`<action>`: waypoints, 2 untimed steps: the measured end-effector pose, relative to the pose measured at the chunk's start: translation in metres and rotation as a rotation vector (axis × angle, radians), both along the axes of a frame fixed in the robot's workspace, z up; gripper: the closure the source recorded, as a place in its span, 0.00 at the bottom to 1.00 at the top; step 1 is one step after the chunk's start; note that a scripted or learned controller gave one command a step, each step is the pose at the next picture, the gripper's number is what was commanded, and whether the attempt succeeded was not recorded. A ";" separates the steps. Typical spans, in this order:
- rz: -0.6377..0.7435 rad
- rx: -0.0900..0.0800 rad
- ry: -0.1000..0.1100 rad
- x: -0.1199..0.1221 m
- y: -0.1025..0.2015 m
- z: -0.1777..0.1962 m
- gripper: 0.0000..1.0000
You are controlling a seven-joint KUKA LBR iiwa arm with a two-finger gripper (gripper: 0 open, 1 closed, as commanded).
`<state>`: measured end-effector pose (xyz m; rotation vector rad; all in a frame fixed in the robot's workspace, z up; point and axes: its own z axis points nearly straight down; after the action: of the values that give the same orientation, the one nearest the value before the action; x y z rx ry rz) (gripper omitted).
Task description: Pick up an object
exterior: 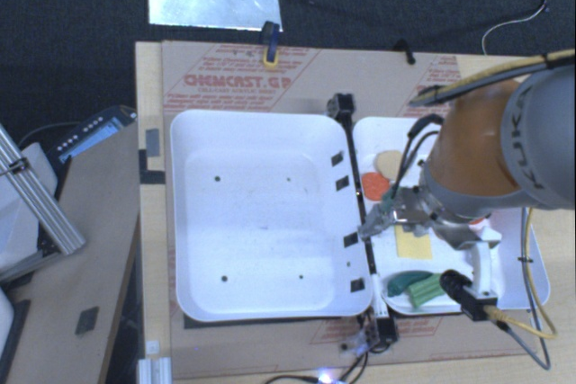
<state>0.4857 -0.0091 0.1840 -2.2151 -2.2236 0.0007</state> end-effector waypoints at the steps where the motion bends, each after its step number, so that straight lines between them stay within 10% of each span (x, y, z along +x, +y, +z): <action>1: 0.002 -0.002 -0.008 0.068 0.010 0.001 0.00; 2: -0.002 -0.001 0.000 0.026 0.021 0.000 0.00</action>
<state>0.5117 0.0119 0.1839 -2.2177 -2.2216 0.0022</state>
